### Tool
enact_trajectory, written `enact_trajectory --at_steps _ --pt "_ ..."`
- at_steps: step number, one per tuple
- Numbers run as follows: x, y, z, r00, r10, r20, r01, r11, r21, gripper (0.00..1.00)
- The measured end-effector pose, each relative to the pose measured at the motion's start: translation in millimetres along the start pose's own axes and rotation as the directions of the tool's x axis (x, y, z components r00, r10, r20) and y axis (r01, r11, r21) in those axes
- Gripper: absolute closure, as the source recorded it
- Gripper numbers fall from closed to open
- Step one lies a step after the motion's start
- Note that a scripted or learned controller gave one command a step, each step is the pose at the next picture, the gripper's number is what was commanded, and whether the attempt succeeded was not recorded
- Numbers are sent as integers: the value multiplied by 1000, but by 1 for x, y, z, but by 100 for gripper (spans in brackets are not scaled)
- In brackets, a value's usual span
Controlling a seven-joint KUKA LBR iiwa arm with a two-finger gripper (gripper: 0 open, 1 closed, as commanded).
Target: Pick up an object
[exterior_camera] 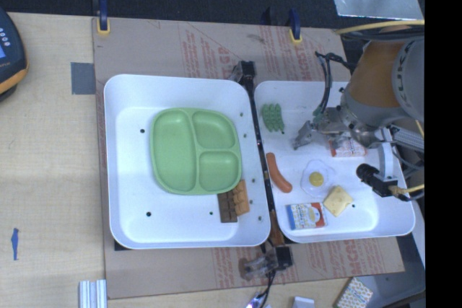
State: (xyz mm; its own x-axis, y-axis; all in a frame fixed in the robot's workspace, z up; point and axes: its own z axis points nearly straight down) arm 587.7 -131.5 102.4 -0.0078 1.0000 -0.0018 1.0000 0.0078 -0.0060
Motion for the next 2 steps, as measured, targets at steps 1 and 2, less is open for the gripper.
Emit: enact_trajectory --at_steps 1,2 --pt "-75 -27 -148 1000 11 7 -11 1000 -19 0" --pt "-69 13 -23 1000 -1 -4 1 1000 5 0"
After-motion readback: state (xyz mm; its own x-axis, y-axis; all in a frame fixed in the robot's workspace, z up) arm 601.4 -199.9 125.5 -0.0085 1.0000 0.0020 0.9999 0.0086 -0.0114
